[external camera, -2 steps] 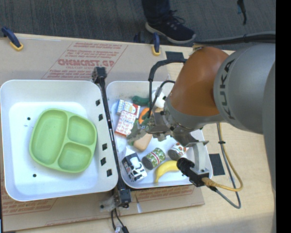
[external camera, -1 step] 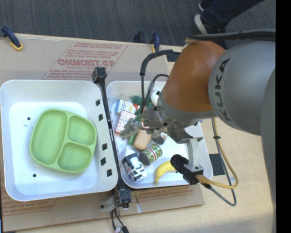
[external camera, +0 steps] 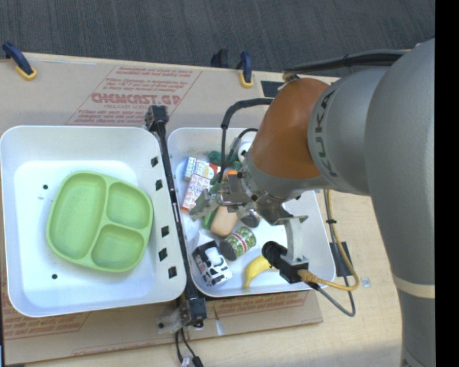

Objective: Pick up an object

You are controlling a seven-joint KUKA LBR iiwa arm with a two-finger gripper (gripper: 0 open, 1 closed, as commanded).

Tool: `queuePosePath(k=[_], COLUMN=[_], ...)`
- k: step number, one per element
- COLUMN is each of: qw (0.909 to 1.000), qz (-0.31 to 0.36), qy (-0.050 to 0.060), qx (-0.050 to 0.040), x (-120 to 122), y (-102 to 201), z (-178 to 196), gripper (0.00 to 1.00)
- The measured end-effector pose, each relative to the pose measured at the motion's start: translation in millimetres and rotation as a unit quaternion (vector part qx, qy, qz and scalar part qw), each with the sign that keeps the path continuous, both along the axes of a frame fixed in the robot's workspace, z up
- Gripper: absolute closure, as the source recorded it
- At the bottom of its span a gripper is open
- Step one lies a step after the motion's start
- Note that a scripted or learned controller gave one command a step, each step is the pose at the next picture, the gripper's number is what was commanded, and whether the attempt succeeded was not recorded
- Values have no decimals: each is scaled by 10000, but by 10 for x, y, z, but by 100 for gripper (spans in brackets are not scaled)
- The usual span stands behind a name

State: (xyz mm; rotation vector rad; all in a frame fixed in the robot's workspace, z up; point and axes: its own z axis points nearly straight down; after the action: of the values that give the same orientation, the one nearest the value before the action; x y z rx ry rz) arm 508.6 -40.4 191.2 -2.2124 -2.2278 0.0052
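My gripper (external camera: pixel 228 202) hangs low over the middle of the right bin (external camera: pixel 315 228), under the orange-banded wrist (external camera: pixel 291 140). Directly beneath it lies a tan rounded object (external camera: pixel 222 222), partly covered by the gripper. A green can (external camera: pixel 241 241) lies just right of that object. Along the near wall of the bin are a yellow banana (external camera: pixel 256 270) and a black and white toy car (external camera: pixel 212 264). A pink and white box (external camera: pixel 193 193) and a colourful packet (external camera: pixel 199 167) lie to the gripper's left. A green item (external camera: pixel 215 157) peeks out behind them.
The left bin (external camera: pixel 23 167) holds a light green divided plate (external camera: pixel 99 222). A black divider with clips (external camera: pixel 167 197) runs between the bins. The arm's large grey body (external camera: pixel 382 128) covers the right bin's far right part. A yellow cable (external camera: pixel 333 285) trails off the near right corner.
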Motion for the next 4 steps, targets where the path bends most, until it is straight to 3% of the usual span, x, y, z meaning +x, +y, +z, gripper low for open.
queuePosePath(k=[1,2,3,4], qw=[10000,10000,10000,10000], qz=[-12,-8,-4,2], qy=[-5,-20,-21,7], qx=[11,4,5,4], x=[704,412,-318,-328], y=[271,-4,270,697], z=[4,711,1151,-3], gripper=[0,0,0,0])
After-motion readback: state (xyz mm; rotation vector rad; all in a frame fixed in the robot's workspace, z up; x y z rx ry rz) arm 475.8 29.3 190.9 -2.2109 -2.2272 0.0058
